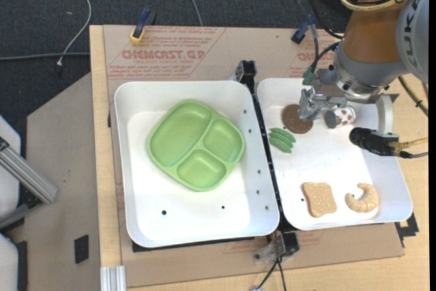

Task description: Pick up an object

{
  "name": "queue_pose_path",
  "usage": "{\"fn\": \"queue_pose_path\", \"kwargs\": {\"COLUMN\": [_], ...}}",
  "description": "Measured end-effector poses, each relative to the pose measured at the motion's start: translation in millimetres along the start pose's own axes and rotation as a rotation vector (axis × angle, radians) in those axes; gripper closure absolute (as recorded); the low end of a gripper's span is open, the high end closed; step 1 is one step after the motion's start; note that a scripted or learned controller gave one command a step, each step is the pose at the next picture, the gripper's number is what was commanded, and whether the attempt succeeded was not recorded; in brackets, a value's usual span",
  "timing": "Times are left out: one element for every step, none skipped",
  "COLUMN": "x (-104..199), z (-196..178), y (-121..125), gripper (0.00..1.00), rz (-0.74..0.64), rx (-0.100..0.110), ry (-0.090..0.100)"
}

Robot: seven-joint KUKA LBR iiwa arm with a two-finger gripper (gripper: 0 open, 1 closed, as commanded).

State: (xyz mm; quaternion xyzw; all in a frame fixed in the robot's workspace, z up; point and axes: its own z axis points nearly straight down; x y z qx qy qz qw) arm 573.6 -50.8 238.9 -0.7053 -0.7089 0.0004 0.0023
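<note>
Cardboard covers the surface (170, 51) under two white bins, and in the right bin (340, 167) the claw (312, 105) hangs over a brown round cookie (296, 120) (finger state unclear).

Two white bins (136, 215); a pale green divided plate (196, 144); a darker green leaf (282, 140); a brown disc (296, 120); tan toast (318, 199); a beige croissant (363, 199); red print on the cardboard (163, 51).
</note>
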Motion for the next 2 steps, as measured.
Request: {"fn": "queue_pose_path", "kwargs": {"x": [48, 95], "z": [11, 7], "y": [-1, -5], "gripper": [1.0, 1.0], "rz": [-0.001, -0.001], "rx": [0.0, -0.003], "ry": [0.0, 0.0]}}
